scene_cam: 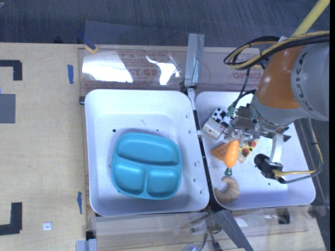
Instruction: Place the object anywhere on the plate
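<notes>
Camera view: right bin (298, 190) holds the carrot (228, 152), an orange toy piece with a green tip. Long axis runs roughly vertical in frame, slightly tilted, green end toward the near edge of the bin, wide orange end toward the tool. Carrot lies near the divider between the two bins, on the right bin's floor.

Around the carrot: a white block with black marks (213, 126) just beyond it toward the far wall; a tan, curved furry object (228, 190) just nearer than the green tip, close to the bin's near corner; small red and yellow bits beside it, too small to identify.

Tool (245, 135) sits directly over the carrot's upper right side, the grey arm (293, 82) with orange band above it. Finger opening cannot be made out, nor whether the carrot is gripped.

Left bin (99, 109), beyond the divider from the carrot, carries the blue three-compartment plate (146, 164), well apart from the carrot.
</notes>
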### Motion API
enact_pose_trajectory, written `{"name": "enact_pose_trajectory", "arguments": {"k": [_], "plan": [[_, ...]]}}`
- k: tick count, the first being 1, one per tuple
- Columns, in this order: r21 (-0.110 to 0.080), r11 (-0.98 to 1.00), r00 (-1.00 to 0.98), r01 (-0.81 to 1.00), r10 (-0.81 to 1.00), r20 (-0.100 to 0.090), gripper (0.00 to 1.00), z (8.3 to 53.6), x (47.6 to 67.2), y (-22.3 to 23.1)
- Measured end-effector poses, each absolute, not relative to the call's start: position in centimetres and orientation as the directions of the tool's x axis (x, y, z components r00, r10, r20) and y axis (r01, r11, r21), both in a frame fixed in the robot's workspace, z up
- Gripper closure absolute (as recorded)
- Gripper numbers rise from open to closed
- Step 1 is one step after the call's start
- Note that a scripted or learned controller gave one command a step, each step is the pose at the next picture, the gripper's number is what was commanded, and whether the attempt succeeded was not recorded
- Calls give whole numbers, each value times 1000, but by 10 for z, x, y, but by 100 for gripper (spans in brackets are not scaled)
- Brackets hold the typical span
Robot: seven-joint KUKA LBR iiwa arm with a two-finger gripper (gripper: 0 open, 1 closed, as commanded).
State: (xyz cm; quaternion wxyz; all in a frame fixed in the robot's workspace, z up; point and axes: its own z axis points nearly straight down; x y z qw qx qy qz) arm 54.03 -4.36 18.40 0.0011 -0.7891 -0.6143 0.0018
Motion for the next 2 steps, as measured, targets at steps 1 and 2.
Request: {"name": "enact_pose_trajectory", "arguments": {"k": [1,2], "plan": [[-2,-202,202,979,979,0,100,184,520,13],[-4,-63,63,998,998,1,100,184,508,66]]}}
